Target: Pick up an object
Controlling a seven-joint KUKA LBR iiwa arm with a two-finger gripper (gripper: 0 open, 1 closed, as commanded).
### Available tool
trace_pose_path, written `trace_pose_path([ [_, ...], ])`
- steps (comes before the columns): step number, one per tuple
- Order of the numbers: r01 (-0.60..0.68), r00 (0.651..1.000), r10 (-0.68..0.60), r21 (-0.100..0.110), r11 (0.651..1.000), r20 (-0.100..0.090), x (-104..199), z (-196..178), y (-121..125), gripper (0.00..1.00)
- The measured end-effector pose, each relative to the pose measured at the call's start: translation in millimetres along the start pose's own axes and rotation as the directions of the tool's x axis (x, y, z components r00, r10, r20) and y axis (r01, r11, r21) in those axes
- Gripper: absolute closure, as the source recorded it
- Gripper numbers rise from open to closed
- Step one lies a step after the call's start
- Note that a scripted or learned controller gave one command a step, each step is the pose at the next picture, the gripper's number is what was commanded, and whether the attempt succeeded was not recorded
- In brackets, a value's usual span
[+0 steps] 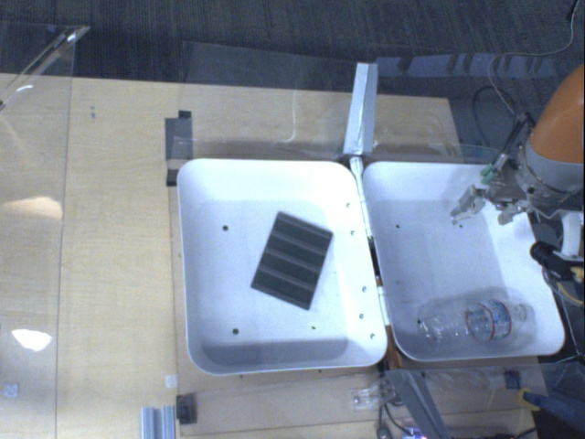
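A dark grey ribbed rectangular block (292,260) lies flat and slanted in the middle of the left bin (210,190). A clear plastic bottle (473,321) with a blue label lies on its side near the front of the right bin (411,245). My gripper (484,210) hangs over the back right part of the right bin, well behind the bottle. Its fingers (463,208) are spread open with nothing between them.
A metal divider post (361,108) stands behind the seam between the two bins. Cables (558,273) hang along the right bin's right rim. The wooden bench (101,245) extends to the left of the bins.
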State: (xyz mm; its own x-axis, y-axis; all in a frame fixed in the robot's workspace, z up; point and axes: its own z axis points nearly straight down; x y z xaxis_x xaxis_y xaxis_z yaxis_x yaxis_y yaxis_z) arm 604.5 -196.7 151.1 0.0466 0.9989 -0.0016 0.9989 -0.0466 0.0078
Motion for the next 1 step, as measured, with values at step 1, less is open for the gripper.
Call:
trace_pose_path([
  [1,0.045,0.999,-0.045,-0.004,0.999,0.0,29.2,62.2,-30.5,0.0],
])
